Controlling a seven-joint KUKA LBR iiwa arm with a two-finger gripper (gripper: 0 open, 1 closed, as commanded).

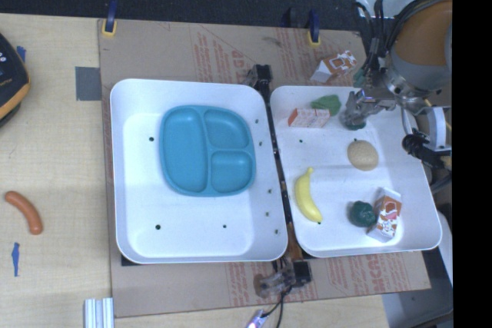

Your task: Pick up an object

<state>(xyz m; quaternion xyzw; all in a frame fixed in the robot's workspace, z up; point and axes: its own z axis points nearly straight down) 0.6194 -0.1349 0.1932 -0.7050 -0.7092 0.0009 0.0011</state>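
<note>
The gripper [355,117] hangs low over the back of the right bin [338,242]. I cannot tell its state from here. The nearest things are a green toy [326,103] and a small red and white box [308,117], both just to its left. A tan round ball [363,155] sits close in front of it. The green toy looks like the best pick, so the gripper needs a small move left. Farther to the front lie a yellow banana [307,197], a dark green lump [360,213] and a little carton [387,214]. The left bin [138,242] holds a blue plate [207,150].
</note>
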